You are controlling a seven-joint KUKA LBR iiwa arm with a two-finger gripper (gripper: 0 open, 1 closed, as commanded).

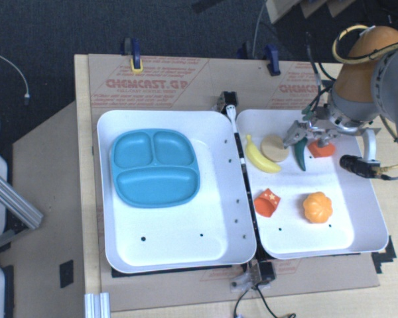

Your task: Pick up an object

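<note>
- blue plate [156,167] is parked in the left bin [119,240], well off to the jaws' left
- banana [260,156] and tan disc [274,148] are found just left of the gripper [304,138]
- jaws look spread, nothing seen between them, so nothing's been picked yet
- orange block [322,150] sits just right of them, likely target

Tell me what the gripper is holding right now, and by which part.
It cannot be told. The gripper sits low in the right bin, among a tan disc, a green piece and a red-orange piece; no grasp is visible.
</note>
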